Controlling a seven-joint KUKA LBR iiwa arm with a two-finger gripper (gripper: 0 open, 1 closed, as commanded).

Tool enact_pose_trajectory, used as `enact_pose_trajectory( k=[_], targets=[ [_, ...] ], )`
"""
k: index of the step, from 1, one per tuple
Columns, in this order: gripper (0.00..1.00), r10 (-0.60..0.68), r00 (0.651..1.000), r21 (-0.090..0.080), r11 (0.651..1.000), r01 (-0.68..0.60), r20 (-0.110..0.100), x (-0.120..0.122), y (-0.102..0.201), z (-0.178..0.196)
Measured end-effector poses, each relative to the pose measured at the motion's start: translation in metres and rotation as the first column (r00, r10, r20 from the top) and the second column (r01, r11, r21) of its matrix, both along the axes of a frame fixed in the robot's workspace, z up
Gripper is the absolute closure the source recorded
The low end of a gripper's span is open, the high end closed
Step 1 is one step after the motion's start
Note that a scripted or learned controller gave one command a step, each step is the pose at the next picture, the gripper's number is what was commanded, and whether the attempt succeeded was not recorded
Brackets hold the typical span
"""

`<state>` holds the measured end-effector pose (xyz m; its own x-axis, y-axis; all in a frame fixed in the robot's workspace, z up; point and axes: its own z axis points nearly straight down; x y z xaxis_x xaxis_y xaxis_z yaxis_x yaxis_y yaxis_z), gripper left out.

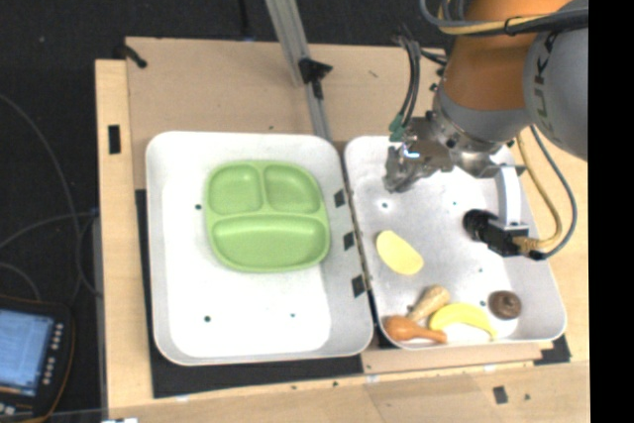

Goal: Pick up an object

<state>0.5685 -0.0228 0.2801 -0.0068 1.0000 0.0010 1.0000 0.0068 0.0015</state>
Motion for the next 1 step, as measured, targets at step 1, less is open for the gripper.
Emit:
enact_pose_trajectory(
  k=[1],
  targets=[
    [1.00, -0.001, 1.000, 0.000, 1.000, 0.001, -0.002, -0.0146, 0.0426, -0.0173]
  ],
)
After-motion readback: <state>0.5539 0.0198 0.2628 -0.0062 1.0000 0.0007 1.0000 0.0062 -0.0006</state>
